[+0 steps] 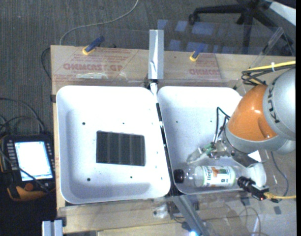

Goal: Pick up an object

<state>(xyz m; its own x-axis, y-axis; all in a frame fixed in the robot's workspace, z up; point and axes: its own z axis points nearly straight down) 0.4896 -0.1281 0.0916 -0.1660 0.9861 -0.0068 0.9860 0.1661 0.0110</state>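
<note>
We see the arm (261, 117) reaching low into the right bin (190, 107), its gripper (213, 150), whose grasp we cannot make out, just above a clear bottle (209, 176) lying along the bin's near wall.

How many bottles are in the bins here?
1. A clear bottle lies on its side along the right bin's near edge, below the arm. The arm may hide more.
</note>
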